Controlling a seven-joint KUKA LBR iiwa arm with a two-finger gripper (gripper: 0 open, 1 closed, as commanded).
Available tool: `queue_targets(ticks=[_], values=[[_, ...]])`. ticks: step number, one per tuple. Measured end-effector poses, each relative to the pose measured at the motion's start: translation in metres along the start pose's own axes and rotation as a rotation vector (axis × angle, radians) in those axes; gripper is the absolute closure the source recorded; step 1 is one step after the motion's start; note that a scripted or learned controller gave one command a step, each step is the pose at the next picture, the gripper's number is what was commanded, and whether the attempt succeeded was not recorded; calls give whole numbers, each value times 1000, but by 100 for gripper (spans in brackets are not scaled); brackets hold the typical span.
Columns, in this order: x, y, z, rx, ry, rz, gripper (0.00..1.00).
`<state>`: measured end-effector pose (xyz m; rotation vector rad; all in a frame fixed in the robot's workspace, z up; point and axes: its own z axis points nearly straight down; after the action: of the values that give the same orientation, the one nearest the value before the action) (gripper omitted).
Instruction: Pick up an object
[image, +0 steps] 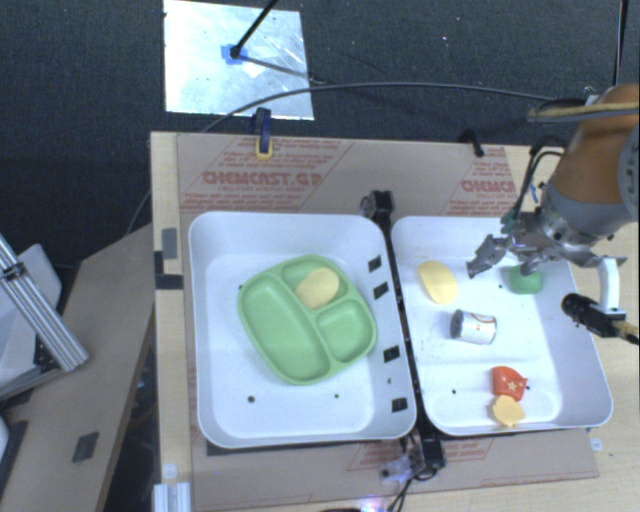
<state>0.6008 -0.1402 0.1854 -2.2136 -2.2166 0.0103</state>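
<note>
1. The pincer (505, 255) hangs over the far part of the right bin (580, 400), reaching in from the right on the grey arm (600, 170) with its orange band.
2. Whether the pincer is released or clenched cannot be told from this slant; nothing shows between its tips.
3. A small green object (524, 280) lies just beside the pincer, toward its near-right side, partly covered by it. It is the nearest candidate, in my judgement.
4. A yellow lemon-like piece (437, 281) lies to the pincer's left, its long axis running roughly far-to-near.
5. A grey-and-white cylinder (473, 326) lies on its side nearer the camera than the pincer, axis left-to-right.
6. A red piece (508, 381) and an orange piece (507, 410) touch each other, well apart from the pincer.
7. The left bin (215, 330) holds a green divided plate (285, 340) with a yellow item (318, 288).
</note>
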Motion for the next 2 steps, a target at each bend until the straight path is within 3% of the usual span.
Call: queue_targets(ticks=[1,2], values=[[0,3,-7,-12,-2,-2,0],[-9,-1,43,-10,-2,0,0]])
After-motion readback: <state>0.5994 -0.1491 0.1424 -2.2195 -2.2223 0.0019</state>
